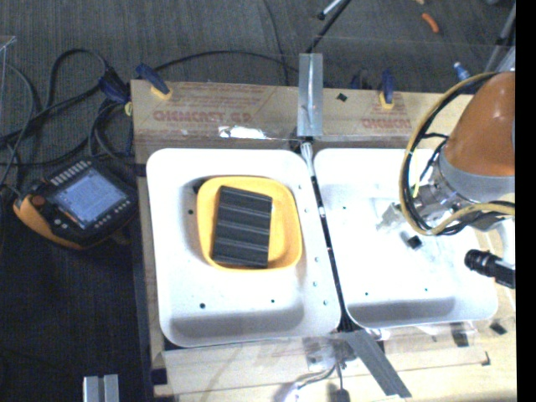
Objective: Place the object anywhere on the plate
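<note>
We see a pale wooden worktop [251, 115] carrying two shallow white bins side by side, touching: the left bin [239, 316] and the right bin [410, 304].

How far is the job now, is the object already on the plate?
Done, it seems: the dark grey ribbed rectangular block lies flat on the yellow plate in the left white bin. Nothing visibly in hand: the arm's gripper is over the right white bin. Nothing seems left.
</note>
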